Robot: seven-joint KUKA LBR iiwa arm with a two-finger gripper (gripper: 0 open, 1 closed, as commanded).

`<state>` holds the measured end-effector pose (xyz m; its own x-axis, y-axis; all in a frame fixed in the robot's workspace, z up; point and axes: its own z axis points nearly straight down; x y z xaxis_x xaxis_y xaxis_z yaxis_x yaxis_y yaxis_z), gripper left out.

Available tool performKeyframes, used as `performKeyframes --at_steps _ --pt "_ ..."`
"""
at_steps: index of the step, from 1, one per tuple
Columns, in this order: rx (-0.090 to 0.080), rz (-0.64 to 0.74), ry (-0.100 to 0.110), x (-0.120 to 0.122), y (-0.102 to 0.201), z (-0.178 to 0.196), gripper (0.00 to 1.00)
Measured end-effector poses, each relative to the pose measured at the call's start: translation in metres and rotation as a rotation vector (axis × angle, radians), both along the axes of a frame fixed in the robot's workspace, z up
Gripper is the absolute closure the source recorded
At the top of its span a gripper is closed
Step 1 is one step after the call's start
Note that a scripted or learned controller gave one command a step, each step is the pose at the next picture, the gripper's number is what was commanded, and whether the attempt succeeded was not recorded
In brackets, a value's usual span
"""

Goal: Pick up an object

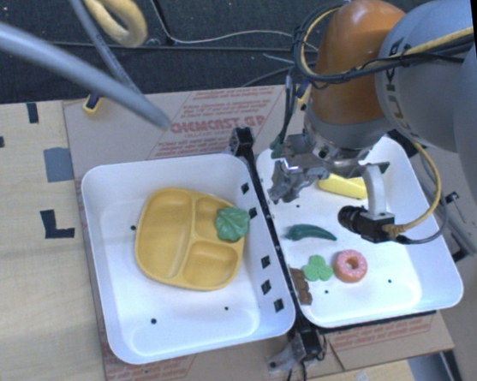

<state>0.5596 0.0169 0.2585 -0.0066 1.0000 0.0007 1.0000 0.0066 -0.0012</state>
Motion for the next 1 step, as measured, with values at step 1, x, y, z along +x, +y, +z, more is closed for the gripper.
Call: performKeyframes --at_steps 1 --pt "-0.001 -0.001 0.002 0.0029 0.0586 -0.0195 1.00"
